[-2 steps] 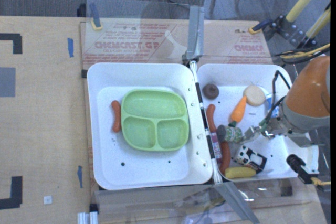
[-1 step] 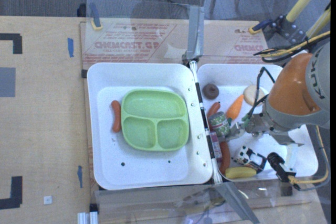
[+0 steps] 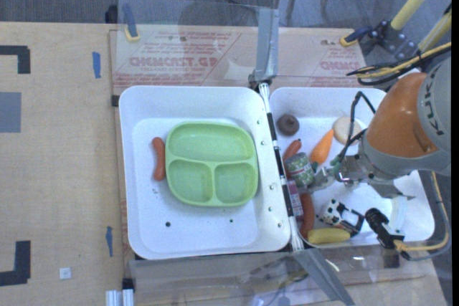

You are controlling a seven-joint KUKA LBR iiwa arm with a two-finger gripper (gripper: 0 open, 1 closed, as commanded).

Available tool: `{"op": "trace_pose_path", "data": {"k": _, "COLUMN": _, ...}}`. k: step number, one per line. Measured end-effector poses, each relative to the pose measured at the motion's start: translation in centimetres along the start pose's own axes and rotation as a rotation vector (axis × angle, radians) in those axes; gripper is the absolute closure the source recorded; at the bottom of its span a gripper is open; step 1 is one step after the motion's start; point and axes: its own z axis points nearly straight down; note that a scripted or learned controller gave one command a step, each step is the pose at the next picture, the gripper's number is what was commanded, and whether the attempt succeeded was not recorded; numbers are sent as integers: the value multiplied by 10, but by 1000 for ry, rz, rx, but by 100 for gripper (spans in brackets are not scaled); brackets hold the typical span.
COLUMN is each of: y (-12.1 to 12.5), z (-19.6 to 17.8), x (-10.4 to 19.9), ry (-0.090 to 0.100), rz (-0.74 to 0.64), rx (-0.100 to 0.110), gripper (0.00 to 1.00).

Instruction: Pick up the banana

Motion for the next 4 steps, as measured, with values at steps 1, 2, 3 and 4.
{"op": "trace_pose_path", "data": {"k": 1, "y": 38, "z": 0, "x": -6, "ry": 0, "rz": -160, "rx": 0, "gripper": 0}}
{"op": "trace_pose_path", "data": {"k": 2, "y": 76, "z": 1, "x": -74, "ry": 0, "rz": -383, "rx": 1, "gripper": 0}}
{"op": "trace_pose_path", "data": {"k": 3, "y": 48, "z": 0, "x": -1, "ry": 3, "rz": -665, "rx": 0, "gripper": 0}}
{"op": "trace_pose_path", "data": {"k": 4, "y": -16, "z": -4, "x": -14, "ry": 4, "rz": -368, "rx": 6, "gripper": 0}}
